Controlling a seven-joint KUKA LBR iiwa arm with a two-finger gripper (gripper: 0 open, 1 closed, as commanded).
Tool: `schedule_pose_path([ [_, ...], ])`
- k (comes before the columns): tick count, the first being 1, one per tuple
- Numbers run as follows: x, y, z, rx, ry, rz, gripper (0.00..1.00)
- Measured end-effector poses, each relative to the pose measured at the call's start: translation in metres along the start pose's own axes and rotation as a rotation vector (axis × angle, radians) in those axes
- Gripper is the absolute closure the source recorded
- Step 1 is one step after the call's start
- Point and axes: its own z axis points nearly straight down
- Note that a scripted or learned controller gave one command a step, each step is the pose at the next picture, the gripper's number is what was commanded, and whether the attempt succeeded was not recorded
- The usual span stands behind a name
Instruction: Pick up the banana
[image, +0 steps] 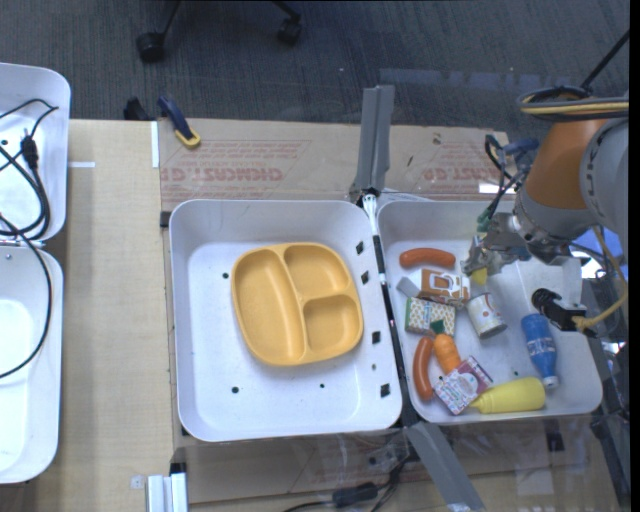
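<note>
The banana (512, 396) is a yellow, slightly curved piece lying flat along the front edge of the right bin (570, 400), beside a pink packet (462, 385). My gripper (481, 260) hangs low over the back half of that bin, just right of an orange-red sausage (427, 257) and above a small can (487, 315). It is well behind the banana and apart from it. The grey arm with its orange band (560, 165) comes in from the right above it.
The right bin also holds a small printed box (445, 287), a green box (430, 317), a carrot (446, 352), a red sausage (423, 367) and a blue bottle (538, 347). A yellow divided plate (296, 300) lies in the left bin (200, 330).
</note>
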Motion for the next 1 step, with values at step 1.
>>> schedule_pose_path([
  [1,0.0887,0.0188,-0.1452,-0.001,0.0,0.004,1.0],
])
